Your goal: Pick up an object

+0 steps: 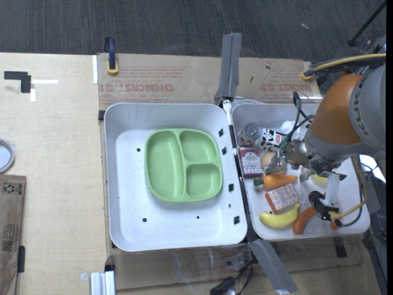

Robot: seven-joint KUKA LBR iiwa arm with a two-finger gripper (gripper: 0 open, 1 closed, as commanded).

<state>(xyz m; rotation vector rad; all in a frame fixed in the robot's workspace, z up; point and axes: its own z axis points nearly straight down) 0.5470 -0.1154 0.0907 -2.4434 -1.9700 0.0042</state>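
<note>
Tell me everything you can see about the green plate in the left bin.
The green plate is pale green, plastic-looking, a rounded rectangle with three compartments: one long one on the left, two smaller ones on the right. It lies flat, upright and slightly rotated, near the middle of the left bin, touching only the bin's floor.

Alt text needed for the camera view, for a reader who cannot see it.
A grey and orange robot arm reaches from the right over the right white bin, which holds a banana, a carrot, small packets and other items. The left white bin holds a green divided plate.
</note>
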